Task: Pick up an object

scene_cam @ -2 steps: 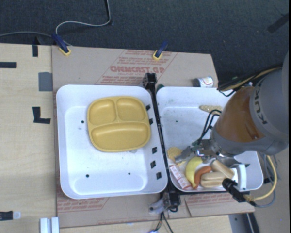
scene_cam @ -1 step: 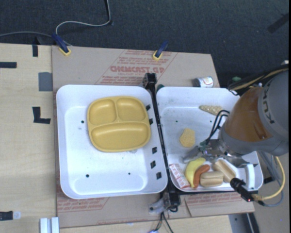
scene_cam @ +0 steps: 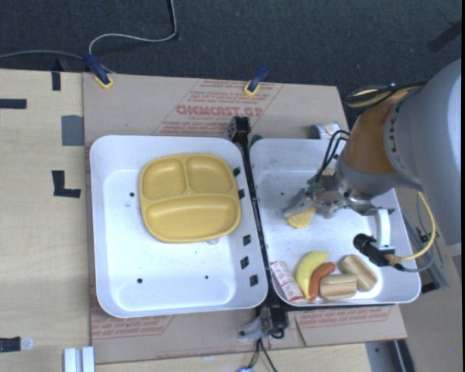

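My gripper (scene_cam: 311, 202) hangs low over the middle of the right bin (scene_cam: 275, 169). Just below and left of it lies a small tan-yellow piece (scene_cam: 301, 221), touching or nearly touching the gripper's tip. Whether the piece is gripped cannot be made out from here. In the bin's near corner sit a yellow banana (scene_cam: 309, 266), a red-orange sausage (scene_cam: 321, 279) and two tan bread rolls (scene_cam: 358, 270), all apart from the gripper. A red-and-white packet (scene_cam: 285, 280) lies beside the banana.
The left bin (scene_cam: 108, 231) holds a yellow divided plate (scene_cam: 190, 196). A black divider (scene_cam: 252, 208) runs between the bins. The arm's grey body and orange band (scene_cam: 372, 142) cover the right bin's far right side, with a cable (scene_cam: 418, 239) looping there.
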{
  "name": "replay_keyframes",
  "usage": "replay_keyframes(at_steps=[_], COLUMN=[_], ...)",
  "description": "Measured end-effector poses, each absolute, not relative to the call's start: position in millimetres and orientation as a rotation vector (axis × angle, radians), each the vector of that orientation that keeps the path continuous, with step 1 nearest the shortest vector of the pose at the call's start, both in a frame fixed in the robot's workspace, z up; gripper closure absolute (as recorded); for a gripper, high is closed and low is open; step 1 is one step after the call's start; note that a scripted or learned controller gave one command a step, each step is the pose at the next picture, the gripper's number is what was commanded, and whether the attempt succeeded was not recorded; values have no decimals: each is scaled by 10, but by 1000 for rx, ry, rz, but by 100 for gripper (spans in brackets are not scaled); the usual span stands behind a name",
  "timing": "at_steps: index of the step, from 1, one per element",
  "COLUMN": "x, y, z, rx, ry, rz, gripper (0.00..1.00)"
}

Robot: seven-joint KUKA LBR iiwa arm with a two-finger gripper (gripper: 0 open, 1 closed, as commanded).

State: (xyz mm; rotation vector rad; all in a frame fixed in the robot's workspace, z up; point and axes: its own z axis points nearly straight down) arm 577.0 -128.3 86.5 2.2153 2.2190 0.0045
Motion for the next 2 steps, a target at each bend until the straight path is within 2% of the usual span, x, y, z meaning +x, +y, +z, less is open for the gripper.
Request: replay_keyframes(at_steps=[1,2], x=[5763,5615], y=[-1288,-639], z=[957,2398], rx=[2216,2219], ry=[2219,2223], rz=[2,1], gripper=[100,100])
